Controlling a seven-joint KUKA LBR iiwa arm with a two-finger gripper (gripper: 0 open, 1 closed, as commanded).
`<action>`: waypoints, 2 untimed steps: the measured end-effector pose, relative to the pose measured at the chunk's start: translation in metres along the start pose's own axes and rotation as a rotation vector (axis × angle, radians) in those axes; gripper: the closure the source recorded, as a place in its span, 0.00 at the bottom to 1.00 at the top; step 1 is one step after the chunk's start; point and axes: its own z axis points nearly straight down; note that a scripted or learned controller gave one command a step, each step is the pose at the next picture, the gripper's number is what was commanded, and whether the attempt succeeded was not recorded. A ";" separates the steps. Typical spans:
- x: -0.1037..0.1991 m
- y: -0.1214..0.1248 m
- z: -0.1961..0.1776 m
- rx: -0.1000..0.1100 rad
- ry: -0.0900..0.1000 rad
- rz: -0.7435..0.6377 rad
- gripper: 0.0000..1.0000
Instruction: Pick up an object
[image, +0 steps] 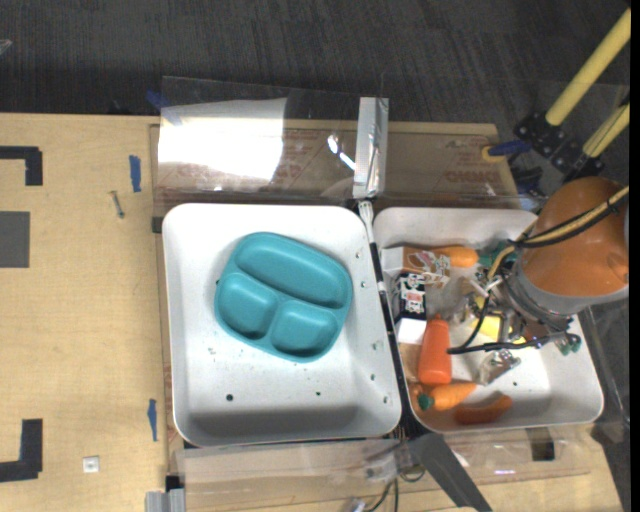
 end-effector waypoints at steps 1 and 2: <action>-0.011 0.002 0.000 0.001 0.000 -0.098 0.00; 0.007 0.006 0.000 -0.001 -0.003 -0.051 0.00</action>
